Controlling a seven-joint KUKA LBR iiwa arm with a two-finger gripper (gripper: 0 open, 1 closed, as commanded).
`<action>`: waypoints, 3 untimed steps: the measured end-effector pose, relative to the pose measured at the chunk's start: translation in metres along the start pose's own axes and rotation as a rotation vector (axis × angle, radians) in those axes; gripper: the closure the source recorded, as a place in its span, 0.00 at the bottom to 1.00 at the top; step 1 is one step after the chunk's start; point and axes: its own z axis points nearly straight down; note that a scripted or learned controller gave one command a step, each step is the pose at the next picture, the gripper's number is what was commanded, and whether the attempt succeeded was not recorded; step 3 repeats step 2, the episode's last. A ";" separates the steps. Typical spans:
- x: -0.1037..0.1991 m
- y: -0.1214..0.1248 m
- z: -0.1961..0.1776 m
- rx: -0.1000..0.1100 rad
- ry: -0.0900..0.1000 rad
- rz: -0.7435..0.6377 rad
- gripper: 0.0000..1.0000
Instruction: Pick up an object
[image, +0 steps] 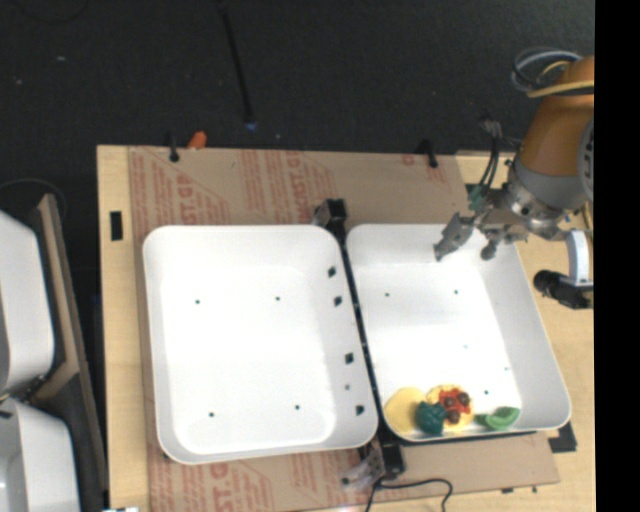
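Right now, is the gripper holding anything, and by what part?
Nothing is held. The gripper hangs open over the far end of the right bin, its fingers bare; the toys lie at the near edge.

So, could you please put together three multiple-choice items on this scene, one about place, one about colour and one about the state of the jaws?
1. Where do the small objects lie?
A. Near front corner of the right bin
B. Middle of the left bin
C. On the cardboard outside the bins

2. What colour is the piece at the right end of the cluster?
A. Black
B. Green
C. Purple

3. How do the gripper jaws stand?
A. Shut on a toy
B. Open, holding nothing
C. Shut flat against the left bin

Answers: 1 A, the cluster sits at the right bin's front edge. 2 B, that piece is plainly green. 3 B, the two fingers are spread apart over the bin's far side with nothing between them.
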 end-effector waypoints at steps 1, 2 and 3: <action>0.061 -0.079 0.114 0.011 0.003 -0.002 0.00; 0.039 -0.127 0.090 0.000 -0.001 0.003 0.00; 0.039 -0.127 0.090 0.000 -0.001 0.003 0.00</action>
